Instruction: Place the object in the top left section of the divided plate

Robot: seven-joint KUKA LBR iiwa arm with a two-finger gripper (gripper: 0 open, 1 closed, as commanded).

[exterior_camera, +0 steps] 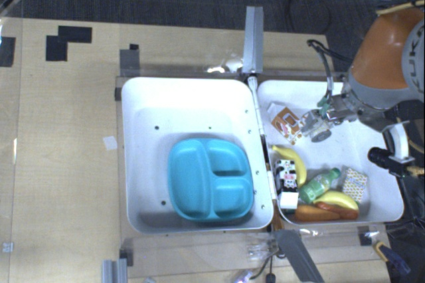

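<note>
A blue divided plate (211, 179) lies in the left white bin (153, 115), with one long section on its left and two smaller ones on its right. My gripper (316, 126) hangs low over the upper part of the right bin (382, 212). It sits just to the right of an orange-and-white snack packet (286, 122), close to it or touching its edge. I see nothing lifted clear of the bin floor.
Along the right bin's front lie a yellow banana (293, 162), a black-and-white carton (287, 181), a green bottle (318, 185), a second yellow fruit (340, 199), an orange item (319, 212) and a patterned packet (355, 183). A metal post (253, 36) rises where the bins meet.
</note>
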